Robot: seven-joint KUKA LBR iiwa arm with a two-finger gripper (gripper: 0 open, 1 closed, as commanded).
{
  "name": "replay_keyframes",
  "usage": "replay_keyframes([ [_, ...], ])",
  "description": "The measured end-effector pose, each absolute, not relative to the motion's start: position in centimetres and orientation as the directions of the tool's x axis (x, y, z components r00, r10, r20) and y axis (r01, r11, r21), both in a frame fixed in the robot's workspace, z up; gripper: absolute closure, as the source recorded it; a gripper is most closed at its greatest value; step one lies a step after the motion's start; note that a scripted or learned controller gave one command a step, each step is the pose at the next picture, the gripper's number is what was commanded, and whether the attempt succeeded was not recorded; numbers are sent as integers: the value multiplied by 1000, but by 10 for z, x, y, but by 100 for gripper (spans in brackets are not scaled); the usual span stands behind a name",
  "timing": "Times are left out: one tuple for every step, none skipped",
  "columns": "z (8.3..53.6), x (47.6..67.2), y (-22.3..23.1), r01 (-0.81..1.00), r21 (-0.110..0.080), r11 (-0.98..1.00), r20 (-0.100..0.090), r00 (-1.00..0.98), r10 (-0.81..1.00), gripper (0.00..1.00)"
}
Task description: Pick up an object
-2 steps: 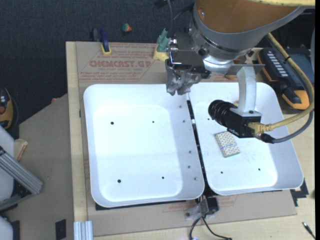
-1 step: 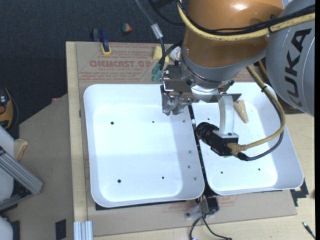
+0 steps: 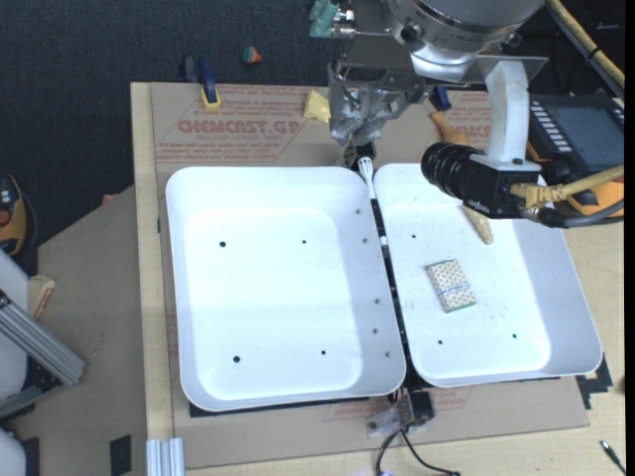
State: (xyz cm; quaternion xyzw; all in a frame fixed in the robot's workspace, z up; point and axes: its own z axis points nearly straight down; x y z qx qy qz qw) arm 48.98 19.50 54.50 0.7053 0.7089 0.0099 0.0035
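Two white bins [image 3: 268, 191] are sitting side by side, the block [image 3: 450, 285] lying in the right one, well toward the camera from the gripper [image 3: 359, 139], whose grip I cannot tell.

A robotics lab: cardboard-topped bench [image 3: 238, 122], twin white bins [image 3: 198, 266], loose cables [image 3: 417, 454], aluminium framing [image 3: 40, 350].

Setting: dark blue-grey carpet floor [image 3: 119, 28] behind a tan bench [image 3: 89, 266] topped with a brown cardboard sheet [image 3: 238, 122] printed in red lettering, aluminium framing [image 3: 40, 350] at the left edge, a small orange-green item [image 3: 252, 56] on the carpet, even overhead light.
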Motion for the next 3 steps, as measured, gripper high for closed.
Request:
replay_keyframes([
  [427, 510, 192, 1000, -13, -2, -5, 2, 1000, 100],
  [418, 478, 126, 1000, -5, -7, -2, 7, 1000, 100],
  [543, 479, 164, 1000, 16, 5, 7, -5, 1000, 100],
])
